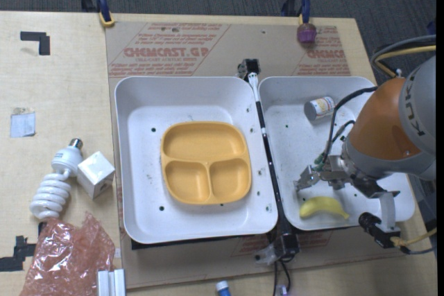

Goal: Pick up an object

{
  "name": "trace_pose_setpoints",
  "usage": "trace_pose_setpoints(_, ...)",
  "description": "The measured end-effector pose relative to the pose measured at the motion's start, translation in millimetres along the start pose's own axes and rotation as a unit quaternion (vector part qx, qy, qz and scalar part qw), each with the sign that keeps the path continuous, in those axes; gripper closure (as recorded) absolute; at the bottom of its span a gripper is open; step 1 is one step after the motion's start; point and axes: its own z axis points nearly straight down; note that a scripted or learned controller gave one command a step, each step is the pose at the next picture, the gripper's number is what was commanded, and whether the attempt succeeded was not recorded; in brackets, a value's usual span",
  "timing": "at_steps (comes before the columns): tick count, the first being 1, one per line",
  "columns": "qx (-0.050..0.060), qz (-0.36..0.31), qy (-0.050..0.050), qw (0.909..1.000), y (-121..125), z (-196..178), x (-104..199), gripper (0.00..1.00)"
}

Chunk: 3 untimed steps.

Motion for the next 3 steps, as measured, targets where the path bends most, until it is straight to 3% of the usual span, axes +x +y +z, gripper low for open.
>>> trace_pose_setpoints(1,-0.001,0.001,0.000,1.0000,1,-10,-1,1.00)
trace_pose_setpoints(2,0.000,-0.002,-0.001,1.0000,87,-100,60,1.00)
trace_pose_setpoints(3,0.000,-0.002,-0.001,1.0000,87,-100,60,0.00)
